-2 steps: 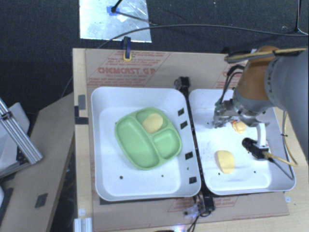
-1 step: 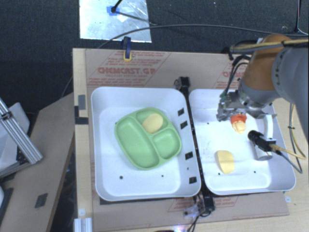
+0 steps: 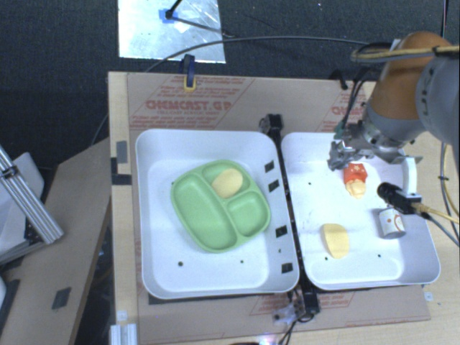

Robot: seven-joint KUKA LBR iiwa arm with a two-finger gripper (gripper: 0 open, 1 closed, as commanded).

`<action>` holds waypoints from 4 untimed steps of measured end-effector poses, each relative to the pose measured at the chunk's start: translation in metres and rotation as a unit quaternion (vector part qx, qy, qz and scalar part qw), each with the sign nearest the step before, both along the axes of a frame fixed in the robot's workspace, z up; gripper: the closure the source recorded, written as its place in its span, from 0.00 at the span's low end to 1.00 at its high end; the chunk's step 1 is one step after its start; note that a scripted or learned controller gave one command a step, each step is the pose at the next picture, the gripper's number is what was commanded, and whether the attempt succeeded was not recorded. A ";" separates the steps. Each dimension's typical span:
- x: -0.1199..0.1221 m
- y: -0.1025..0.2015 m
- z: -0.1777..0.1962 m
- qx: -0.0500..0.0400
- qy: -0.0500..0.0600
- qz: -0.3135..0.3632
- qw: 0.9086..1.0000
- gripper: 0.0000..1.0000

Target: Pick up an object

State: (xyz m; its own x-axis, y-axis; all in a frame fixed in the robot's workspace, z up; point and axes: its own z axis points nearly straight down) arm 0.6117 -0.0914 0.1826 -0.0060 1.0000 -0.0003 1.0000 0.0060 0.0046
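Near right, right bin (image 3: 424,264): a pale yellow wedge-shaped toy food piece (image 3: 335,240) lies on the floor toward the near wall, apart from everything else.
Right edge of the right bin: a small white cylinder (image 3: 391,223), cup-like, sits near the right wall, just beside a black fitting on the arm's cabling.
Left bin (image 3: 154,214): a green divided plate (image 3: 208,218) rests in the middle, tilted in plan; a pale yellow rounded piece (image 3: 228,182) lies in its far small compartment.
Task's thing: the orange and red toy (image 3: 355,178) lies in the far half of the right bin, and I judge it the likely target.
Gripper (image 3: 343,157): it hangs directly over the far end of that toy, touching or nearly so; whether it is spread wide, narrow, or clamped on the toy, I cannot tell.
Arm: grey with the orange band, it reaches in from the far right.
Risk one: the gripper seems set off toward the toy's far-left end, so a closing pinch could catch only its tip and let it slip.
Risk two: the small, rounded toy could squirt sideways.
Risk three: the white cylinder lies close enough to the cabling that a sweep could knock it.
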 end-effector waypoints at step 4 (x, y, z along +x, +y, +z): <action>-0.035 0.173 0.029 0.001 0.002 0.001 1.000 1.00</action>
